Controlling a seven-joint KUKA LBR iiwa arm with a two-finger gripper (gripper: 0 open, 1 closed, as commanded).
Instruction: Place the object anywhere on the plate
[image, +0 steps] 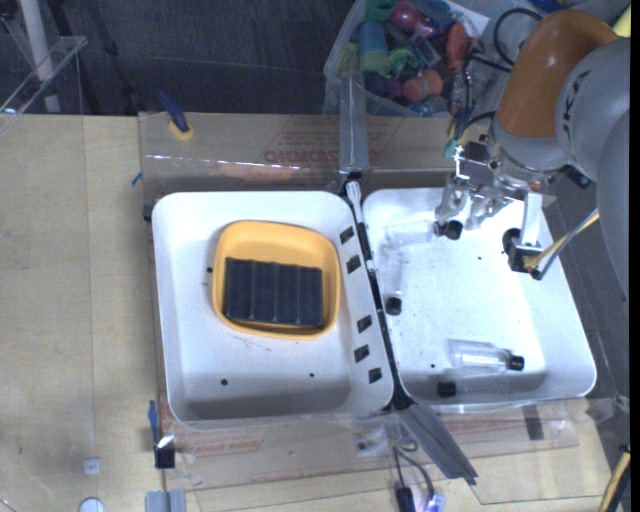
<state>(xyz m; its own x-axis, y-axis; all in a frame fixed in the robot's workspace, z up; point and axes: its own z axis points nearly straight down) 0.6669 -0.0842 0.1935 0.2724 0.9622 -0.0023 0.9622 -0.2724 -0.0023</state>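
A yellow plate (225, 250) lies in the left bin (180, 300), and a dark ribbed rectangular object (277, 293) rests flat on its middle. My gripper (470, 218) hangs over the far part of the right bin (560, 330), well to the right of the plate, with nothing visible in it. Just left of the gripper a clear plastic item (405, 237) lies on the bin floor. A clear bottle with a black cap (482, 356) lies on its side near the right bin's front edge.
A small black piece (393, 303) sits by the divider (365, 290) between the bins, and another (445, 388) lies at the right bin's front rim. A container of colourful toys (410, 50) stands behind the bins. Bare wooden bench spreads to the left.
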